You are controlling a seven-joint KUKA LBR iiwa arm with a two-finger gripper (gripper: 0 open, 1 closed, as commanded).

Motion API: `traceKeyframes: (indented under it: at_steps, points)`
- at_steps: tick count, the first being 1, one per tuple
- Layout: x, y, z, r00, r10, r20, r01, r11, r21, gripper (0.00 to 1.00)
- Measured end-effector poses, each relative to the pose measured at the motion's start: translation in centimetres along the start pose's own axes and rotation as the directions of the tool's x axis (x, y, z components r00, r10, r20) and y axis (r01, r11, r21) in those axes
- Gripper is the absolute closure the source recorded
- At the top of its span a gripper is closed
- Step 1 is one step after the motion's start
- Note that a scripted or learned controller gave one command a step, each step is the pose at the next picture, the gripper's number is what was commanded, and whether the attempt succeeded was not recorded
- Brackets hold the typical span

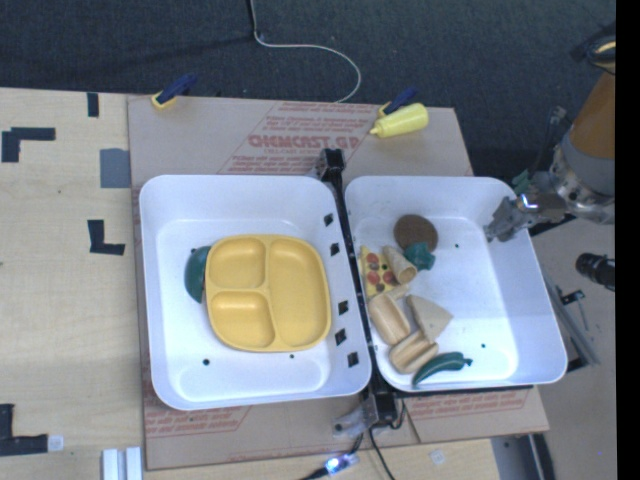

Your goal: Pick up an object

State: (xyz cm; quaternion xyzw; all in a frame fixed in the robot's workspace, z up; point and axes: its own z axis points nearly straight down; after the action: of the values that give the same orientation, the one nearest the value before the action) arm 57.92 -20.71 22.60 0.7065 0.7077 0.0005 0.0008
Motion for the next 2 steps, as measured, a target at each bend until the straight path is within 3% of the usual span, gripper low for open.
traceKeyframes:
  at_steps: [2]
  points:
    - [11.3,0.3,1.7,1.000,-0.005,-0.003,0.005,1.000,0.005,1.00]
